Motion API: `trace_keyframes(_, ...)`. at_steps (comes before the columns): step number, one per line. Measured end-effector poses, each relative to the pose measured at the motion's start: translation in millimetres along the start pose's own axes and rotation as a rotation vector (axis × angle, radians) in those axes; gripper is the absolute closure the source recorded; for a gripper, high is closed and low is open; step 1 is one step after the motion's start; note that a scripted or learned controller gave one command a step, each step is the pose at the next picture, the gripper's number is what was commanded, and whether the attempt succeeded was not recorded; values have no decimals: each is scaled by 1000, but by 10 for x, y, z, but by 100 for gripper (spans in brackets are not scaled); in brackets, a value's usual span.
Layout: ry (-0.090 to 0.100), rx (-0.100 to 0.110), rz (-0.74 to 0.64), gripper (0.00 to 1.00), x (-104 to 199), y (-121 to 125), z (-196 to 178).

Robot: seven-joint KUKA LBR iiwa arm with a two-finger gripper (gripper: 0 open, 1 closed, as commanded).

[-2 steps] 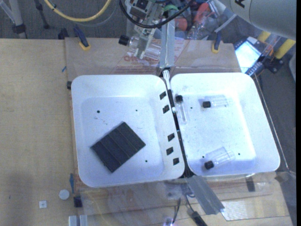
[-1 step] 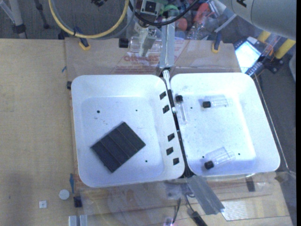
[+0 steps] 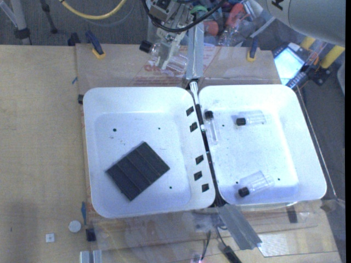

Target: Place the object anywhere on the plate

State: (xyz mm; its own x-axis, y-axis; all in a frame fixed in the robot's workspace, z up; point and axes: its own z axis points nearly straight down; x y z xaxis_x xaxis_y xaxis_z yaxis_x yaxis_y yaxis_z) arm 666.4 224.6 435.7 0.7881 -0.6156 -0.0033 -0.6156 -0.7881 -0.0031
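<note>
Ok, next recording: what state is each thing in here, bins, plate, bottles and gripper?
Dark square ribbed plate: lying flat in the left white bin, turned diagonally, nothing on it.
Clear plastic bottle with black cap, upper: lying on its side in the right white bin.
Clear plastic bottle with black cap, lower: on its side, same bin.
Clear bottle by the divider: on its side.
Two-finger gripper: raised beyond the bins; grip unclear.

Glossy smooth white plastic bins (image 3: 137,100), matt dark ribbed plate (image 3: 137,170), clear plastic vials (image 3: 256,182) with black caps, light wood-look matt desk (image 3: 35,147).
</note>
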Motion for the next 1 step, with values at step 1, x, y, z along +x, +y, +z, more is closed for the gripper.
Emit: trace_keyframes(1, 1, 2, -378, 100, -7, -7, 1)
